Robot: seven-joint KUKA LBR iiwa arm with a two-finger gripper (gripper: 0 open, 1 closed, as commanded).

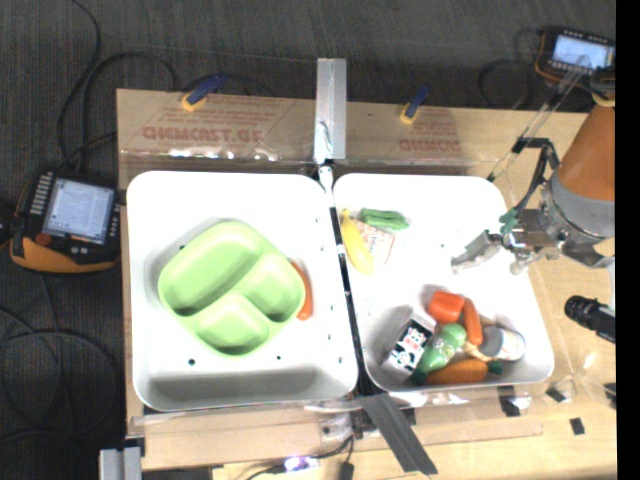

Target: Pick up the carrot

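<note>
Here the bench point(240, 133) carries two shallow white bins side by side, the left bin point(160, 368) and the right bin point(450, 193), meeting along a dark seam in the middle. The left bin holds a green divided tray point(232, 286), tilted a little, with an orange piece point(305, 296) peeking out at its right edge, touching the tray. The grey arm with its orange band point(590, 158) reaches in from the right, and its gripper point(492, 251) hangs over the right part of the right bin with its two fingers spread apart and nothing between them. In that bin's near right corner lies a heap of toys: the carrot point(462, 371) lies along the front of the heap, orange, with a green piece point(440, 346) just above it and a red-orange piece point(447, 304) at the top; a black-and-white carton point(410, 346) leans against the heap's left side. Well apart, near the seam, rest a yellow toy point(354, 246) and a small green one point(383, 218).
</note>
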